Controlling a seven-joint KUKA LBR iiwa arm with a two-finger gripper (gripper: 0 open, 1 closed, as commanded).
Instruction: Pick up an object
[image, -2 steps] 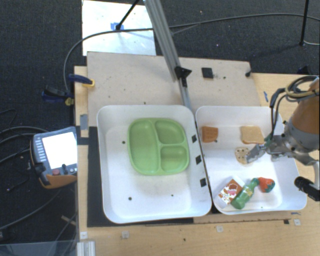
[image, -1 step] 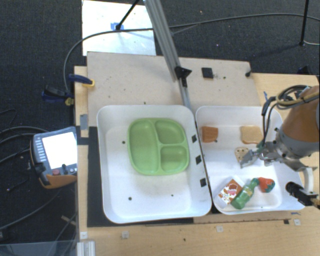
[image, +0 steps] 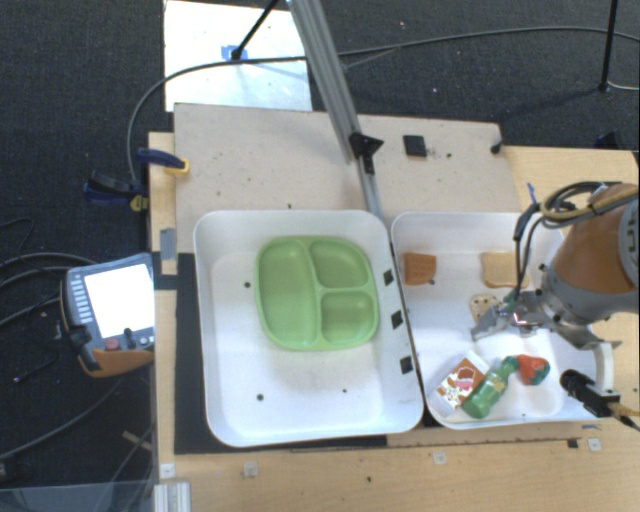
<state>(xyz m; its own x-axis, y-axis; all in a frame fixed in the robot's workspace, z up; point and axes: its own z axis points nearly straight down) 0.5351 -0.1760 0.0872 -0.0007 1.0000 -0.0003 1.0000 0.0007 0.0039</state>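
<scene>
Two toys, green bottle (image: 488, 391), just below tool (image: 497, 322)

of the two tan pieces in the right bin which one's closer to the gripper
The tan piece at the bin's far edge, beside the arm. The other tan piece lies near the divider, farther from the gripper.

A pale green sectioned plate (image: 318, 293) is sitting in the white left bin (image: 225, 400), while the white right bin (image: 440, 240) is showing two tan-orange blocks (image: 419, 267). A green bottle (image: 490, 388), a red-and-orange toy (image: 533, 369) and a small white packet (image: 460, 384) (red-printed pattern, details too small) are adding brighter spots.
</scene>
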